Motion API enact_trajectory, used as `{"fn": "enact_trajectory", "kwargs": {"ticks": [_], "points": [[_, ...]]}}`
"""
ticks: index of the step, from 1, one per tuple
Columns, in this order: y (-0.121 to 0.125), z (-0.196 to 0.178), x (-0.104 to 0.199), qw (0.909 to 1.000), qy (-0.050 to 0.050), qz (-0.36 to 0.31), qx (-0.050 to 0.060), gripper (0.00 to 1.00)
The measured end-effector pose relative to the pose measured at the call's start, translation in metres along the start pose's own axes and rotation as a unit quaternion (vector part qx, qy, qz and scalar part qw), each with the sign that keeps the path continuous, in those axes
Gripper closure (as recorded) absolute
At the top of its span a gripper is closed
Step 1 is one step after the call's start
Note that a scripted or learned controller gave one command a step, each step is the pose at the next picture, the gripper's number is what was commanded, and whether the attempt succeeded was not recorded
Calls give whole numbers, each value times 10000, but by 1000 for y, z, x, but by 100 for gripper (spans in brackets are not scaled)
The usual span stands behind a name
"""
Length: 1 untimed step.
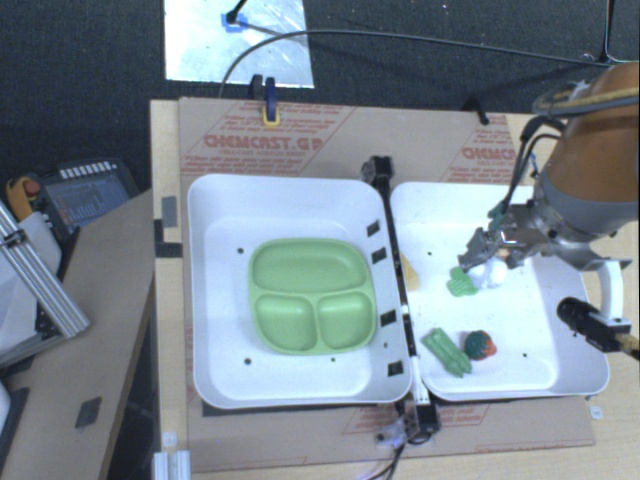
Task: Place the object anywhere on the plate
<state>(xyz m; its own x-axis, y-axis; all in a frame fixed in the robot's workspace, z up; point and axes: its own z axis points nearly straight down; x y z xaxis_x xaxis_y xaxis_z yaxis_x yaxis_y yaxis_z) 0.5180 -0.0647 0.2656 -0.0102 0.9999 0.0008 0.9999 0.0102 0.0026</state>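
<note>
A robotics lab, not a home or kitchen. Industrial arm (590,158) with an orange band mounted beside a desk (300,128) topped with printed board. Two white bins (210,208) clipped side by side. Handheld control pendant (85,200) with a screen at left, aluminium framing bars (40,278) near it, loose cables (400,40) over dark carpet (80,68).
</note>
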Motion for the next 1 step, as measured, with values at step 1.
{"fn": "enact_trajectory", "kwargs": {"ticks": [1], "points": [[-5, 16, 59, 10000, 10, -1, 9, 100]]}}
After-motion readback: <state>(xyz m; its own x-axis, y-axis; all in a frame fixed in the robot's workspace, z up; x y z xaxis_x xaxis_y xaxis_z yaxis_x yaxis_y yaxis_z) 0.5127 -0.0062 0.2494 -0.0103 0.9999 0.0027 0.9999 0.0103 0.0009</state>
